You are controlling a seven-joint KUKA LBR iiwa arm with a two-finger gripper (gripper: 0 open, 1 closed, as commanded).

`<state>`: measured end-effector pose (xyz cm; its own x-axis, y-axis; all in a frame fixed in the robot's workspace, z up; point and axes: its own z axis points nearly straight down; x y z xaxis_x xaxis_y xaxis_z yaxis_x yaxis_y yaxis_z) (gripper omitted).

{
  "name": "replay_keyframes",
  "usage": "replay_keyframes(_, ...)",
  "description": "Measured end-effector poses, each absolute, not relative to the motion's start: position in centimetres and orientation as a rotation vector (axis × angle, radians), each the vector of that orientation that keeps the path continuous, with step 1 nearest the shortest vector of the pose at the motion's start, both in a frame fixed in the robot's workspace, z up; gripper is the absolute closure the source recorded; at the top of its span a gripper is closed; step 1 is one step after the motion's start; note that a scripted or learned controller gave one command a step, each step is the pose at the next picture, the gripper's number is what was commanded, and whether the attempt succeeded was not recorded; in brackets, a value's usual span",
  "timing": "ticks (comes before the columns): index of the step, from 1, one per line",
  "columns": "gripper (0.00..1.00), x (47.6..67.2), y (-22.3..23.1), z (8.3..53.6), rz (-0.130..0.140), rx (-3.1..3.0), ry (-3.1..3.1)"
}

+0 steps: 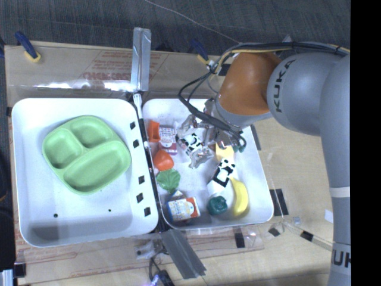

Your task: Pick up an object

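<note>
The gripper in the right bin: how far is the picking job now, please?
Done: the arm has reached into the right bin, and the gripper sits low among the items near the black-and-white cow toy. In hand: nothing visibly lifted; whether it grips anything cannot be told. Left: grasping and raising one object; the banana and the juice carton lie untouched. The green plate is in the left bin.

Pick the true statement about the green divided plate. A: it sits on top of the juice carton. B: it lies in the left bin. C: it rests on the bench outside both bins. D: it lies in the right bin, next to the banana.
B: the green divided plate lies flat in the left bin, while the banana and the other small items crowd the right bin.
</note>
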<state>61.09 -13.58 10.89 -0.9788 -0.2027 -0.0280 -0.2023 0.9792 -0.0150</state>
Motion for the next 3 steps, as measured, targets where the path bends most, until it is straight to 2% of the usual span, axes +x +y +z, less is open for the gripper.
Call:
replay_keyframes(1,0.00,59.8,-11.7,10.0,-0.008,-0.238,3.116)
replay_keyframes(2,0.00,56.7,-19.4,9.4,-0.003,-0.226,3.133)
replay_keyframes(3,0.00,54.0,-10.9,9.2,0.004,-0.083,3.141)
